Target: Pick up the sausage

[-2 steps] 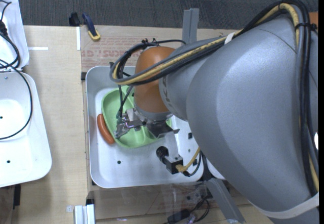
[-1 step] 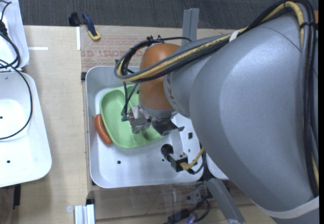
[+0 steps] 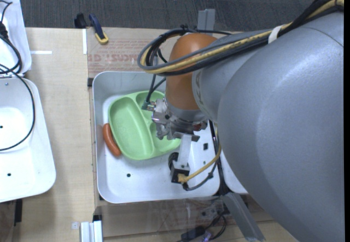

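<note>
An orange-red sausage lies in the right bin, against the left edge of a green dish and near the bin's left wall. The arm's wrist hangs over the dish's right side, and the gripper points down there, well to the right of the sausage. The wrist body hides the gripper's tips.
The green dish takes up the middle of the right bin. The left bin holds a black cable loop. A yellow and blue clamp sits on the bench beyond the bins. The arm's bulk covers the right side of the view.
</note>
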Robot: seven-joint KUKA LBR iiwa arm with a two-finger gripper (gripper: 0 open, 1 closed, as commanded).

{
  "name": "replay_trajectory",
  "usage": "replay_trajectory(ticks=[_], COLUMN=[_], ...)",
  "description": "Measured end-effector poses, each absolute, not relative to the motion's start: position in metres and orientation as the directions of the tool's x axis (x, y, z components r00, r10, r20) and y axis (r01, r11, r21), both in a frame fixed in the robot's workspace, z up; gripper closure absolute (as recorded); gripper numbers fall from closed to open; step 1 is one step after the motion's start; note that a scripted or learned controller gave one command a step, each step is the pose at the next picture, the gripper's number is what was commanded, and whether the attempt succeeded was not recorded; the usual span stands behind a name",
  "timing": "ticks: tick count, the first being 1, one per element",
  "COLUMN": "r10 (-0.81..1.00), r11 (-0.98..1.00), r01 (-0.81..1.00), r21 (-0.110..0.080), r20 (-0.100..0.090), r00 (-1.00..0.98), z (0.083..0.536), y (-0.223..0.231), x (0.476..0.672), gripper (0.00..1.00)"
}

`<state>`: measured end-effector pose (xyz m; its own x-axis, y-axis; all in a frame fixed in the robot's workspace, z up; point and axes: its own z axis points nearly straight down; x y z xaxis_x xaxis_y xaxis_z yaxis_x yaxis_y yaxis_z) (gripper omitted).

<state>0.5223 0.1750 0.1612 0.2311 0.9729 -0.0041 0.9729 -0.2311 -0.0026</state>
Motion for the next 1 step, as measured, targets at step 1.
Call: replay_trajectory(ticks=[1], r10=[0.999], r11=[-0.035], r01=[0.999], r21=[-0.003], r20=[-0.003], r00=[0.035], z=[0.2459], y=[0.1639], x=[0.5343], gripper=[1.00])
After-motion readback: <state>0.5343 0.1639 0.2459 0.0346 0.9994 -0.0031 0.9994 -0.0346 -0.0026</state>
